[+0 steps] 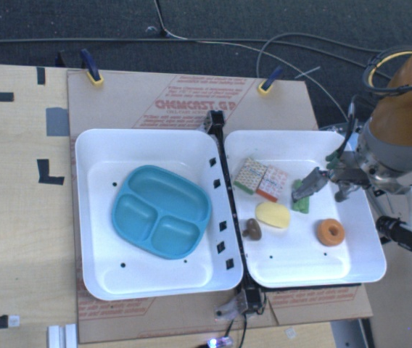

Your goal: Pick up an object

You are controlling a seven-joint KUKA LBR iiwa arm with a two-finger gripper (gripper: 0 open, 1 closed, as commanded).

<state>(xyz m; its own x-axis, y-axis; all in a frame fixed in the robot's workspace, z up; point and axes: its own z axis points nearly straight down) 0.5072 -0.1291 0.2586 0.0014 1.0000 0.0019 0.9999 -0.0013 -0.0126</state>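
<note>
I have the end effector (309, 188) low in the right bin (351, 267), at the frame's right. A green piece (302, 204) lies just below its tip, apparently touching; the yellow block (273, 215) sits lower left, the donut (331, 232) lower right. Whether it is spread or pressed together, I cannot tell.

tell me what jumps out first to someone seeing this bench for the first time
The big blue divided tray lying in the left bin draws the eye first. Next comes the cluster in the right bin: an orange donut, a pale yellow piece, a patterned box and a small brown object. The grey arm's gripper reaches in from the right, over a green item.
</note>
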